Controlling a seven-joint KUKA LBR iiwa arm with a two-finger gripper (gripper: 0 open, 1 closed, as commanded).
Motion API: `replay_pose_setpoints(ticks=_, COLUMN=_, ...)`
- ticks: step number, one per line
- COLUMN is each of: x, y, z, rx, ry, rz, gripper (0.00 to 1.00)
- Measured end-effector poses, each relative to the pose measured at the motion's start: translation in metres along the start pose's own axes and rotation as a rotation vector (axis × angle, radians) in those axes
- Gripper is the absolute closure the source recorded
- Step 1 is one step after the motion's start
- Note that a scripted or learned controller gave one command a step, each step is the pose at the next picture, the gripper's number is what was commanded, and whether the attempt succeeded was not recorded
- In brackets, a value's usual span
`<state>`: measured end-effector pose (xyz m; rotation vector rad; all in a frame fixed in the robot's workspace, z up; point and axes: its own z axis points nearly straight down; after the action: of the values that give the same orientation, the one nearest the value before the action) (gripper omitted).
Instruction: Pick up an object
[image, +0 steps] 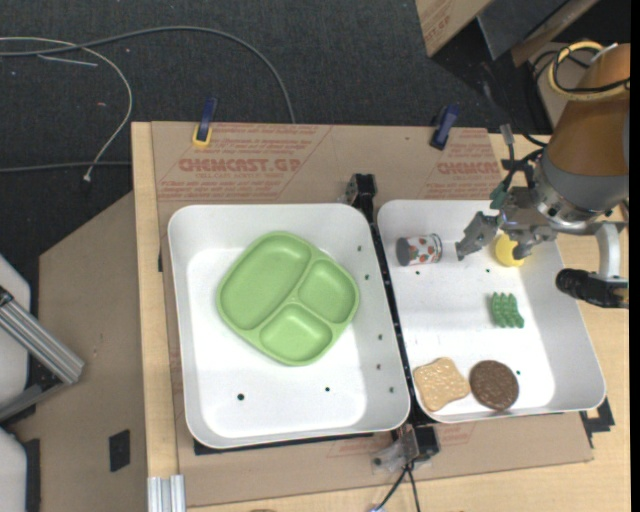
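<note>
The right bin (560, 340) holds several small things. A red-and-white can (418, 249) lies at the far left. A yellow piece (511, 251) is at the back. A green ridged piece (506, 310) sits mid-right. A tan cracker (440, 383) and a brown round cookie (494, 384) lie at the front. My gripper (497, 241) hovers low over the back of this bin, open. One finger points toward the can and the other stands right by the yellow piece, partly covering it. Nothing sits between the fingers.
The left bin (200, 380) bears a green three-part plate (288, 297). A dark divider clamp (361, 188) stands between the bins at the back. The arm's orange-banded wrist (590, 130) hangs over the right bin's far right corner.
</note>
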<state>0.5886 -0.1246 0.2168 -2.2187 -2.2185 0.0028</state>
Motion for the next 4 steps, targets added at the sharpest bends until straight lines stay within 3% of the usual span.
replay_pose_setpoints(ticks=1, x=0.0, y=0.001, z=-0.001, rx=-0.003, ry=0.0, rz=-0.001, gripper=0.0)
replay_pose_setpoints(ticks=4, x=-0.002, y=-0.01, z=0.135, rx=0.002, ry=0.001, rz=0.001, gripper=0.0)
